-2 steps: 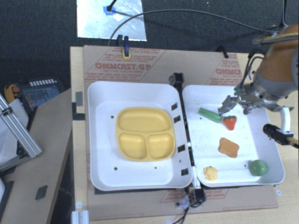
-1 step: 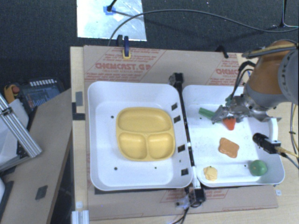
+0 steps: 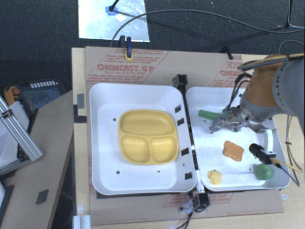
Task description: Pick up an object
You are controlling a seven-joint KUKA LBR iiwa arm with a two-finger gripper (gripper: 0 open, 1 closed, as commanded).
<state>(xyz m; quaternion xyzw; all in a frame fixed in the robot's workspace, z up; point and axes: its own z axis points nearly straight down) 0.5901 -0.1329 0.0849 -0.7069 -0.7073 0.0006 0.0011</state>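
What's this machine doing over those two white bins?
A grey robot arm reaches in from the right, with its pincer low in the right bin, right beside a green stick. Whether it has hold of the stick is unclear. An orange piece, a pale yellow lump and a green ball lie nearer the front. The left bin holds a yellow divided tray.

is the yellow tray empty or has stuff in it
Empty: the yellow tray in the left bin shows three bare compartments.
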